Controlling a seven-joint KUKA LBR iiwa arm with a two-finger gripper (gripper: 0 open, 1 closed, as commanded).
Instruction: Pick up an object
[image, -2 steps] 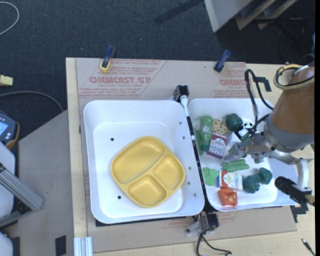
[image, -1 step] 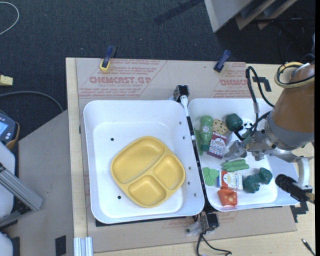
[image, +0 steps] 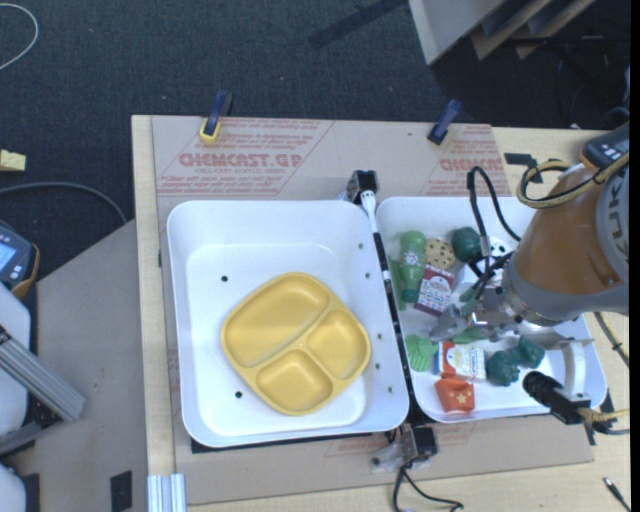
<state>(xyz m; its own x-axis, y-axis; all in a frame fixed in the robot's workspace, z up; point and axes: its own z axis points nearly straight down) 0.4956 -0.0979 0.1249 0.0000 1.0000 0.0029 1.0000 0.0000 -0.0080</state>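
Where the bench edge lies closest to the viewer, two shallow white bins sit side by side: a left bin and a right bin.

Left bin contents, count one: a yellow divided plate with three compartments, lying flat near the bin's middle.

Right bin contents, counted from the near wall outward:
- one red-and-white item at the near edge;
- one white packet with red print touching it on the far side;
- one dark green lumpy item just beside that packet;
- one light green piece near the dividing wall;
- one red-and-white carton toward the middle;
- one green bottle along the dividing wall;
- one speckled tan item beside the bottle;
- one dark green round item farthest out.

One arm, grey with an orange band, reaches over the right bin. Its gripper hangs between the carton and the white packet, low over the clutter. Whether the fingers are open or closed cannot be told from this angle.

Beyond the bins, two clamps grip the far bench edge: one with a yellow tip and one dark.
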